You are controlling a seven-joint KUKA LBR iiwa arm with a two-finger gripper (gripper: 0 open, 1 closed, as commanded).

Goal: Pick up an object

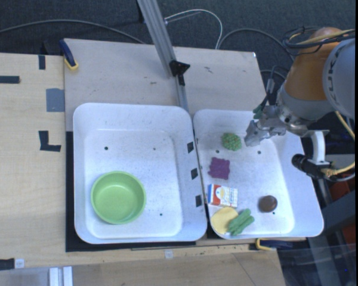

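Note:
The right bin holds a green bumpy ball, a purple block, a small white carton with red and blue print, a yellow disc with a green pod-like piece across it, and a brown round piece. My gripper hangs over the upper part of this bin, just right of the green ball. Nothing shows between its fingers.
A green bowl sits in the lower left of the left bin. A grey pole slants down to the bins' shared top edge. Cables run over the dark floor behind the bench. A blue and yellow clamp grips the board's corner.

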